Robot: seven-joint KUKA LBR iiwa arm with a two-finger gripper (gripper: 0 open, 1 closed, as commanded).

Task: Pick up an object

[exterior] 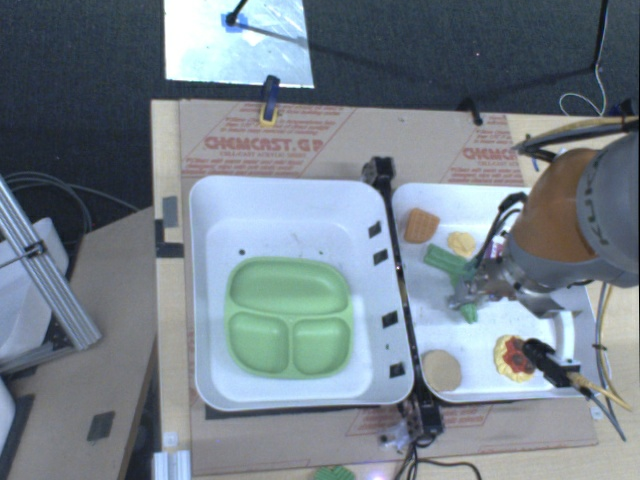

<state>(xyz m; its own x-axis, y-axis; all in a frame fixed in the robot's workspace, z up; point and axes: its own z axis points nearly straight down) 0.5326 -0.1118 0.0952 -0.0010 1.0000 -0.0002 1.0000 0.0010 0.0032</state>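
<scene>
2 white bins [215,218], pale green divided tray [290,316], orange waffle-like piece [421,225], yellow piece [461,242], dark green object [447,264], tan round piece [441,370], red-and-yellow item [514,358], grey arm [600,218] with orange band [555,208]

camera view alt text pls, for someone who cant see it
A grey and orange robot arm reaches from the right into the right white bin, its gripper low over a green toy among small food toys. The left white bin holds a green divided tray.
</scene>
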